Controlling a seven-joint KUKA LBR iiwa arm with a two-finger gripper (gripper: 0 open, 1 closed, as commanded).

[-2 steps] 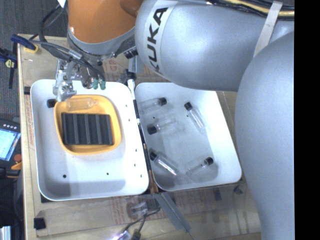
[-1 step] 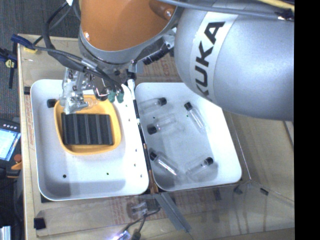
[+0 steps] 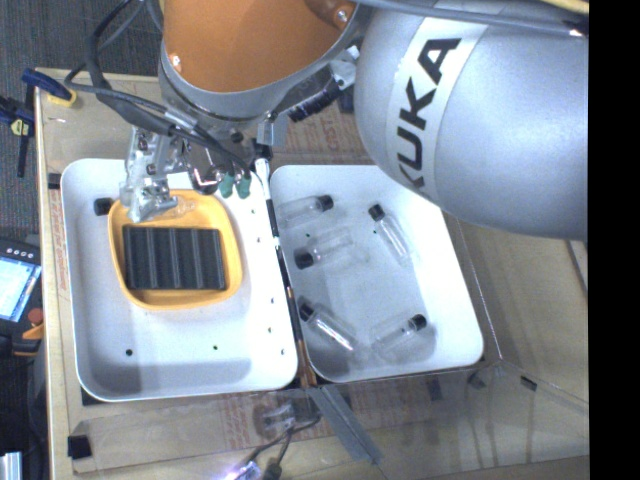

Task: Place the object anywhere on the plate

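The arm (image 3: 470,98) came in from 2 o'clock and covered the upper part of the view, its orange band at 12 o'clock. The gripper (image 3: 150,196) hung over the left bin (image 3: 170,368), right at the plate's 11 o'clock rim. Whether it was clenched or released could not be told: the metal parts there were tangled and glinting. Something clear and shiny lay at its tip against the rim, but it was too blurred to tell a vial from the gripper's own hardware.

The plate (image 3: 232,258) was yellow, with rounded corners, and lay in the upper half of the left bin, nearer the bin's 3 o'clock wall than its 9 o'clock one. A dark ribbed insert (image 3: 175,258) filled its middle. A small black spot (image 3: 102,206) sat on the bin floor at the plate's 10 o'clock, apart from it.

The right bin (image 3: 455,298) touched the left one along their shared wall. About five clear vials (image 3: 390,233) with black caps lay flat in it, well apart from the plate. One was at the bin's 11 o'clock and another, slanted, at 1 o'clock. A third lay near the 9 o'clock wall, and two were at 7 and 5 o'clock. None touched another.

Both bins sat on the wooden bench (image 3: 520,298), whose bare top showed at 3 o'clock and along 6 o'clock.
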